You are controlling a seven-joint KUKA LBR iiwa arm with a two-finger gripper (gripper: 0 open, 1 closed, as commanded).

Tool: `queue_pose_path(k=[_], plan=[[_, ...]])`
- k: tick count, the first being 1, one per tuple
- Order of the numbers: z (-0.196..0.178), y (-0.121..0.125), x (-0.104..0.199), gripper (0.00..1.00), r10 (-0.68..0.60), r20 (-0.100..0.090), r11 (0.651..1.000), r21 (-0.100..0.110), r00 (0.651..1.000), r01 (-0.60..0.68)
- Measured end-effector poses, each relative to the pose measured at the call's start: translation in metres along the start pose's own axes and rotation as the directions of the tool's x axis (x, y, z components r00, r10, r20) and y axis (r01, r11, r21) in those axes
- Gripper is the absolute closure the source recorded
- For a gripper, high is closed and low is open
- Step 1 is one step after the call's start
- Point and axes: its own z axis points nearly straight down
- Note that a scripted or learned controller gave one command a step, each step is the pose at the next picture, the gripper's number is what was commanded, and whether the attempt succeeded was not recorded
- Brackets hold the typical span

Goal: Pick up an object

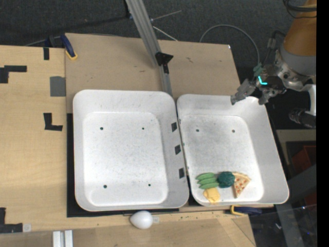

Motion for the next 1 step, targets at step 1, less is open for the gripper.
queue_pose_path(k=[1], plan=[[-0.0024, 0.0007, 0.0001, 0.0, 0.0, 0.001, 1.0, -0.004, 1.0, 0.0]])
